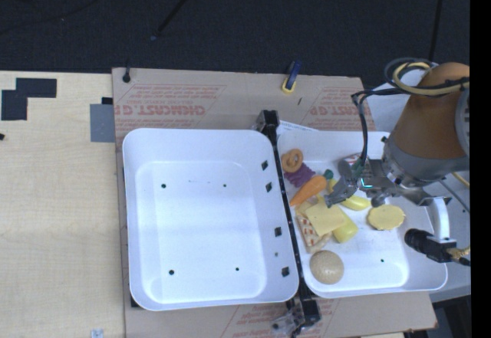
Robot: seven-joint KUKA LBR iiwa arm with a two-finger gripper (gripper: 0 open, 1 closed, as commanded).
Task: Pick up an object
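Two shallow white bins sit side by side on a cardboard sheet (192, 103). Nearest the camera, in the right bin (383, 271), a round tan ball-shaped object (326, 266) lies close to the front wall. Just beyond it are a small yellow piece (345, 232) and a pale yellow block (327, 217), touching each other, with a waffle-patterned piece (307, 231) alongside near the divider. A flat yellow round slice (386, 217) lies to the right of these, apart from them.

Further back, the gripper (343, 189) is lowered over the middle of the object cluster, near an orange carrot-shaped piece (308, 191) and a yellow oval piece (355, 203). Whether its fingers are spread or pressed together cannot be determined, and no object is visibly between them.

Beyond the carrot-shaped piece lie a purple item (301, 174) and a brown ring-shaped piece (291, 159). The left bin (138, 175) occupies the centre of the view. A blue and yellow clip (291, 77) sits at the far edge of the cardboard.
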